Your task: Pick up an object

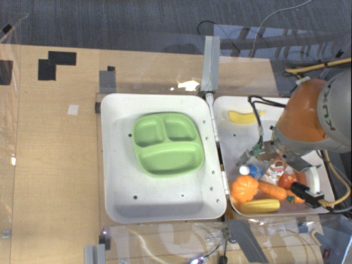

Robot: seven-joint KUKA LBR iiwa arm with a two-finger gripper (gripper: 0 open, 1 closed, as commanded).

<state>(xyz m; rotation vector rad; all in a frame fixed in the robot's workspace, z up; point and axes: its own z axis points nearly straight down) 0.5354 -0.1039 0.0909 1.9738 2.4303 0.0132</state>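
Observation:
The right bin (236,133) holds a cluster of toy food along its near side. In it lie an orange pumpkin (245,188), a carrot (273,191), a yellow corn cob (259,205), a small blue and white item (251,171), a red and white packet (274,172) and a red tomato (287,180). A yellow banana (242,116) lies alone at the bin's far side. My gripper (263,154) hangs low over the cluster, just above the blue item and the packet. The arm's orange band (300,117) and grey wrist cover much of the bin's right half.
The left bin (118,197) bears a green divided plate (167,143) in its middle. A metal divider (210,70) runs between the bins at the back. A black cable (256,114) loops over the right bin near the banana.

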